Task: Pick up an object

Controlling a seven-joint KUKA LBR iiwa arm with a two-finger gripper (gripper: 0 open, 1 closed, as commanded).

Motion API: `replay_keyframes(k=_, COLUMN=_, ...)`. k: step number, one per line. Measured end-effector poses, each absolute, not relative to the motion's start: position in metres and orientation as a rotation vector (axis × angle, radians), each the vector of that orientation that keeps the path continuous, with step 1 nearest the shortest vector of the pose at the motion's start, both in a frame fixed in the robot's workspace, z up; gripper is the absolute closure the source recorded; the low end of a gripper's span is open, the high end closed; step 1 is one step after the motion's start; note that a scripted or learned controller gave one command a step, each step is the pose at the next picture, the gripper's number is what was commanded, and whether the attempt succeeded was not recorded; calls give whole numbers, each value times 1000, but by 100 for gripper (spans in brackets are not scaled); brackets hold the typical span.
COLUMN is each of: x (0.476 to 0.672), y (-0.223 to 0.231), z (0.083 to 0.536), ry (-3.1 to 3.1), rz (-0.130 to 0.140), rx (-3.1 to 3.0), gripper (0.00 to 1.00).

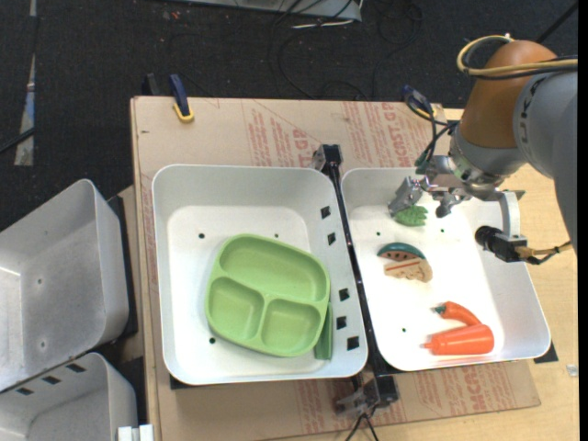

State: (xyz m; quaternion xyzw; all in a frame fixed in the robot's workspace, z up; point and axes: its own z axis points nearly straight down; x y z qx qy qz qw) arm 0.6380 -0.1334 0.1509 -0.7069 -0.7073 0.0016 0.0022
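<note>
From my remote seat: the gripper (pixel 424 196) hangs over the far end of the right bin (pixel 528 306), its fingers spread apart and released, nothing between them. A small green leafy toy (pixel 411 216) lies on the bin floor just under and beside the near fingertip; I cannot tell whether they touch. Nearer the camera from that green toy sits a watermelon-slice toy (pixel 407 264), apart from it. Farther toward the bin's near right corner lie an orange carrot (pixel 459 340) and a red chili pepper (pixel 457 313), just beside each other. Left bin (pixel 175 200) holds a green divided tray (pixel 266 294).
</note>
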Motion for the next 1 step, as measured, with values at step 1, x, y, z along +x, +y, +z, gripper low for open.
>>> replay_keyframes(k=1, x=638, y=-132, z=98, ry=-2219, rz=4, rx=-2220, gripper=0)
